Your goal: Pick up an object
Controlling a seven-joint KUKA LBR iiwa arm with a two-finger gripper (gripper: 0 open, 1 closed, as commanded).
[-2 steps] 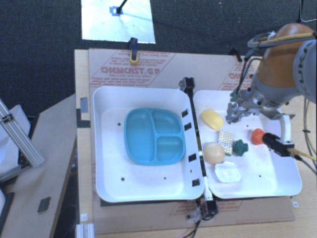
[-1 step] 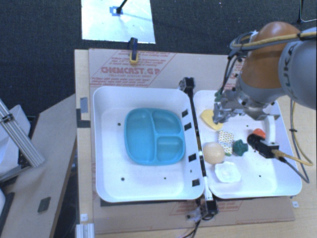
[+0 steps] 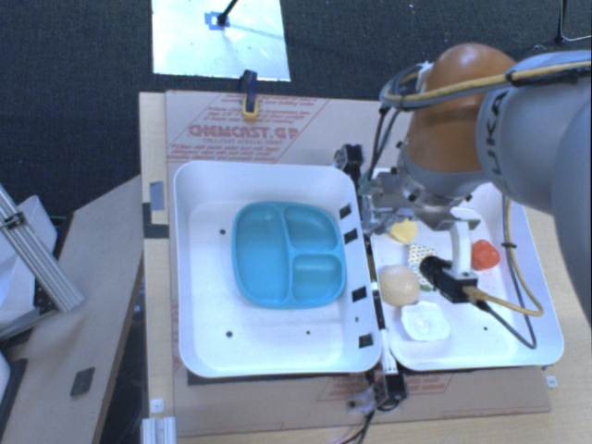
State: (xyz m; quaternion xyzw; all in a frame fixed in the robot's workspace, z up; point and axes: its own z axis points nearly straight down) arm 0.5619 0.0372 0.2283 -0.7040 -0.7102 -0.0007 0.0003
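A white round object (image 3: 425,321) is seen near the right bin's (image 3: 541,336) front edge, beside a beige ball (image 3: 400,285). The gripper (image 3: 393,213) is lowered at that bin's left rim; its state cannot be told.

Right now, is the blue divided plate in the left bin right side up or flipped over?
Right side up. The blue plate lies flat in the left bin with its three compartments facing the camera, nothing in them.
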